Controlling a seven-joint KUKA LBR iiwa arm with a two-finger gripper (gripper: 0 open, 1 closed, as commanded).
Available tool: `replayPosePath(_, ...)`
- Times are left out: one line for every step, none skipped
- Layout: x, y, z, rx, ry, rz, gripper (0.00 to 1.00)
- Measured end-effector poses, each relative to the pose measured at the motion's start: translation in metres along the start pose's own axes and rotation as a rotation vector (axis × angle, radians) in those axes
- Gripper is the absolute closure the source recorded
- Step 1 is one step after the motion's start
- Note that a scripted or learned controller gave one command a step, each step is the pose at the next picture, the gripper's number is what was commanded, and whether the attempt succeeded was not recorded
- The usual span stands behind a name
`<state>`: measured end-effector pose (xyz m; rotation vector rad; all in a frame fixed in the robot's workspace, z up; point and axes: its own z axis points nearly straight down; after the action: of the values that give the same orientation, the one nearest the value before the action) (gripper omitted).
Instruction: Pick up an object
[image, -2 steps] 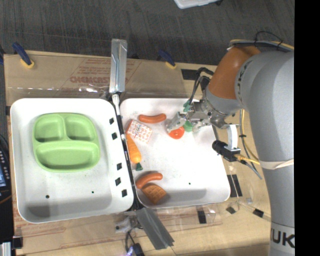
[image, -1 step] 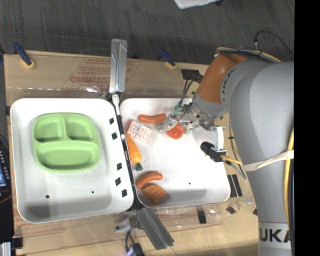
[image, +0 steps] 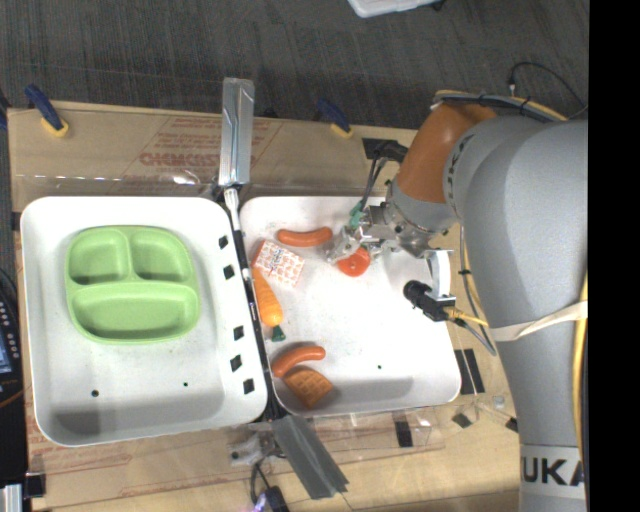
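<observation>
hand (image: 352, 243): grip state cannot tell | red tomato (image: 353, 264): touching, just below hand | sausage (image: 304, 238): just left of hand

We see a small red tomato-like toy (image: 353, 264) in the right bin (image: 400, 340). It sits at the gripper (image: 358, 243) tips, just below a sausage (image: 304, 238).

A robotics lab or test bench, not a home. A large grey industrial arm (image: 530, 260) with an orange band and printed maker's lettering reaches over a cardboard-covered bench (image: 120, 150). Blue clamps (image: 45, 108) pin the cardboard down. Two shallow white bins (image: 40, 330) sit side by side, holding toy food (image: 303, 238) and a green divided plate (image: 132, 281). Loose cables (image: 530, 80) trail nearby.
</observation>
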<state>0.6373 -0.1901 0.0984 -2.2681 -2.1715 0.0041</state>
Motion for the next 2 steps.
replayPosePath(-0.011, -0.008, 0.007, -0.001, 0.002, -0.170, 1.00)
replayPosePath(0.000, 0.012, 0.010, 0.030, 0.003, -0.155, 1.00)
